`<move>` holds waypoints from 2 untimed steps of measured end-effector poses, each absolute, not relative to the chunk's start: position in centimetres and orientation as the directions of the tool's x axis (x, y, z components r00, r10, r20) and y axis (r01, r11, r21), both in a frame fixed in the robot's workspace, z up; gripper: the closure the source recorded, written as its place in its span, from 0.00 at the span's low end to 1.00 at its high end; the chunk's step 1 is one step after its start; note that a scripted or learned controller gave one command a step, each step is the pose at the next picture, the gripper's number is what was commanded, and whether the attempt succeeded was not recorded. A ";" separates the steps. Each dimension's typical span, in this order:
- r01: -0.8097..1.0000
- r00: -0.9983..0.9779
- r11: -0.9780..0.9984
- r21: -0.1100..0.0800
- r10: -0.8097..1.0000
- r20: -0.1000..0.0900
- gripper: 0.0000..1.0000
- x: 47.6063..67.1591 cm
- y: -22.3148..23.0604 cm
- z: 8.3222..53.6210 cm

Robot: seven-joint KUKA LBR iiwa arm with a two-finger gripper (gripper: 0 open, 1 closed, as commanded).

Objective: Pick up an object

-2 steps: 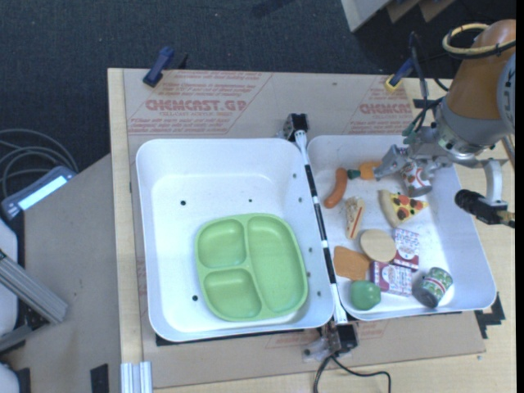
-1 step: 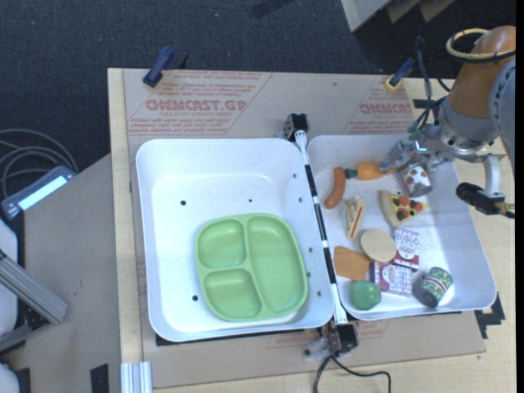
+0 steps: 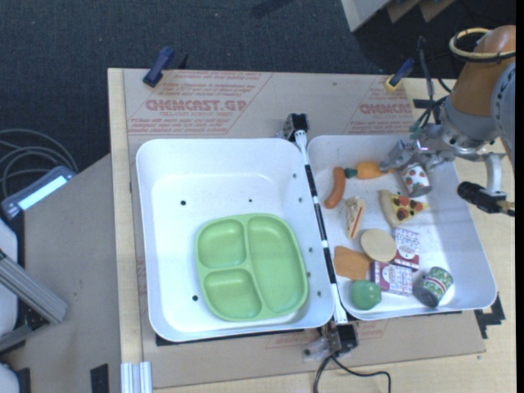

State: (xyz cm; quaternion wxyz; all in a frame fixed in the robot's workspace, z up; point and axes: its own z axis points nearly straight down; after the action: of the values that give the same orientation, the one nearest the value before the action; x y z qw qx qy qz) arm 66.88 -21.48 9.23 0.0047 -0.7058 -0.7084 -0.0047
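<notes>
Hand (image 3: 413, 164) sits over a small red-and-white object (image 3: 416, 180) beside the pizza slice (image 3: 401, 206); grip state cannot be told. Object judged light, rigid; grasp across its sides.

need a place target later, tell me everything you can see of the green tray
The green tray is a pale green, rounded rectangle that looks like smooth moulded plastic. Raised ridges split it into three compartments: one long one on the right side and two smaller ones on the left. All three look bare. It lies flat and right way up on the floor of the left bin, toward the near edge, turned slightly askew. Nothing rests on it, and the gripper is over the other bin.
</notes>
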 end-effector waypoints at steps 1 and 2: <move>1.000 -0.004 0.004 0.009 1.000 -0.001 1.00 66.8 -21.9 9.9; 1.000 0.000 0.000 -0.005 1.000 -0.003 1.00 66.6 -16.7 8.9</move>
State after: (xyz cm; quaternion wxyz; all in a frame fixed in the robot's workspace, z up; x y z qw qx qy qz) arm 66.64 -16.74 8.85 0.0007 -0.7070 -0.7072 0.0028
